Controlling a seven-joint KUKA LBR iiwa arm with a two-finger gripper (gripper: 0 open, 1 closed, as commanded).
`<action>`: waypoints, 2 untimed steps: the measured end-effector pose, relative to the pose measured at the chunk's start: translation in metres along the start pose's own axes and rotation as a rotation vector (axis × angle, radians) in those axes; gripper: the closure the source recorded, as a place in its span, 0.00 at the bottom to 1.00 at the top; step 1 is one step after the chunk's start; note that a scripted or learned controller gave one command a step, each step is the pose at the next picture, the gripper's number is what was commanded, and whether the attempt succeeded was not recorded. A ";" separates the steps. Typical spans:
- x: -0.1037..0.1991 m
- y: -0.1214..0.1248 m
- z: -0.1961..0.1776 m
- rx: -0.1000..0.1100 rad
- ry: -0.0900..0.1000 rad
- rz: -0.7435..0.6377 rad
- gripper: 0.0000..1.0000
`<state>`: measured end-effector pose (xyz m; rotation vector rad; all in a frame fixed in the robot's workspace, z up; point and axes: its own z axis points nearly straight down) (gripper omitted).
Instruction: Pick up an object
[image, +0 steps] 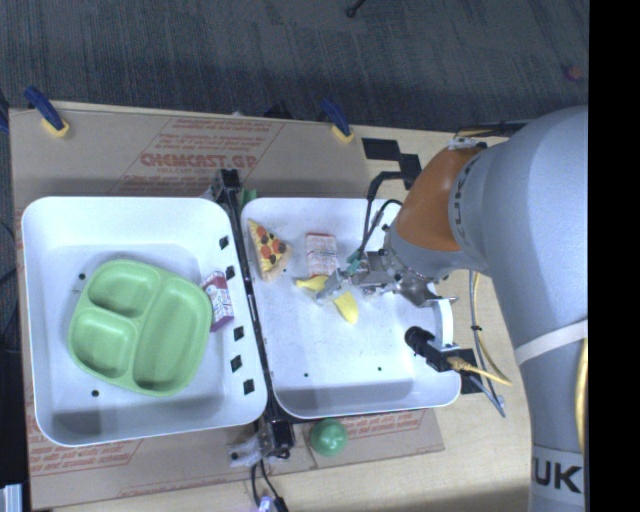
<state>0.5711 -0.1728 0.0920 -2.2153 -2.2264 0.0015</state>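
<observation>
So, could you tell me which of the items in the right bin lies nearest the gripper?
The yellow banana, just left of the gripper; the packet and pizza slice lie farther left.

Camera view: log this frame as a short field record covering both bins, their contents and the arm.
left bin: green divided plate; small red-and-white packet by its right wall
right bin: pizza slice toy, red-and-white packet, yellow pieces
outside bins: green ball on the cardboard in front of the right bin
arm: reaches in from the right
gripper: low over the yellow pieces
grasp: cannot tell
</observation>
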 end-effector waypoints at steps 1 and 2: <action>0.001 0.000 -0.010 0.002 0.002 -0.004 1.00; 0.042 -0.071 -0.105 -0.001 0.001 -0.001 1.00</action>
